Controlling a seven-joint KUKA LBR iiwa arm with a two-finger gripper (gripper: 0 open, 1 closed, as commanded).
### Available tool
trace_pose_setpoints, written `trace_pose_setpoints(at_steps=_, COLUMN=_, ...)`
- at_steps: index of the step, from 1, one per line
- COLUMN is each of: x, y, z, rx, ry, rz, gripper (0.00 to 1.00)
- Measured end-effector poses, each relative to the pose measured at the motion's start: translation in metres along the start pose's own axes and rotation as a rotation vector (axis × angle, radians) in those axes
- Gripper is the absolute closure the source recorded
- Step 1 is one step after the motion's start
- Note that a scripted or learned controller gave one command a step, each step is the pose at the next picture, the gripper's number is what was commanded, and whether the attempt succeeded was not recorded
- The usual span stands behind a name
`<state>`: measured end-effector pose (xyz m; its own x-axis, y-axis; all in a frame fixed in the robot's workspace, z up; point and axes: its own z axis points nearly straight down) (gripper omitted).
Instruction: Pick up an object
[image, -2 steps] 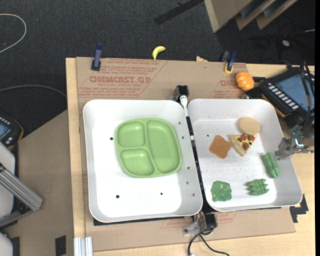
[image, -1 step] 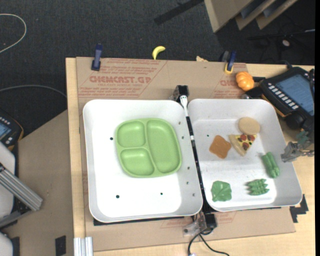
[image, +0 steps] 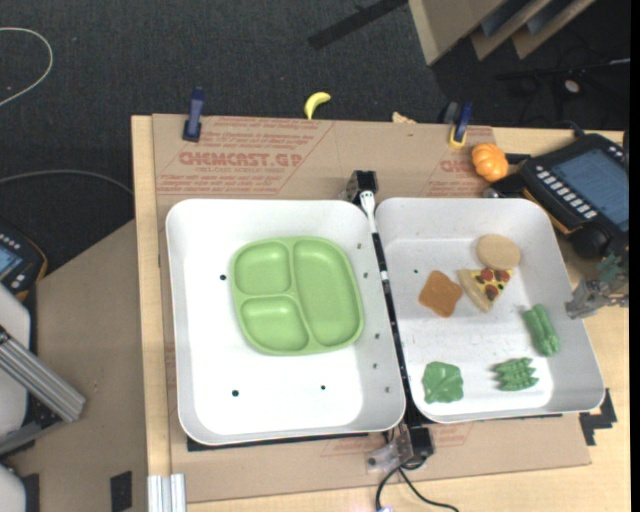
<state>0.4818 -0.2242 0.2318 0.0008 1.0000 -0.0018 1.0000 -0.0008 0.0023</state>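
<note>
Toy food is seen in the right bin (image: 570, 385): a pizza slice (image: 486, 285), a tan bun (image: 498, 250), a brown square (image: 440, 294) and three green pieces. "CHEMCAST G.P" is printed in red on the brown sheet (image: 240, 158) covering the tabletop. The claw (image: 592, 292) is glimpsed at the bin's right rim, its state impossible to tell.

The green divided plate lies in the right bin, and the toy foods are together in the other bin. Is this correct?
Not quite. The camera view shows the green divided plate in the left bin, not the right one. The toy foods, among them the pizza slice and the brown toast piece, are together in the right bin.
</note>
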Motion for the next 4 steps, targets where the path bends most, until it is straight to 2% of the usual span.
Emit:
trace_pose_setpoints(at_steps=1, x=0.065, y=-0.001, z=-0.081, rx=-0.007, ry=0.000, rz=-0.008, gripper=1.00)
trace_pose_setpoints(at_steps=2, x=0.169, y=-0.001, z=-0.189, rx=-0.013, ry=0.003, rz=-0.014, gripper=1.00)
trace_pose_setpoints(at_steps=3, x=0.236, y=0.000, z=-0.285, rx=-0.012, ry=0.004, rz=-0.010, gripper=1.00)
trace_pose_setpoints(at_steps=4, x=0.181, y=0.026, z=-0.214, rx=0.009, ry=0.001, rz=0.004, gripper=1.00)
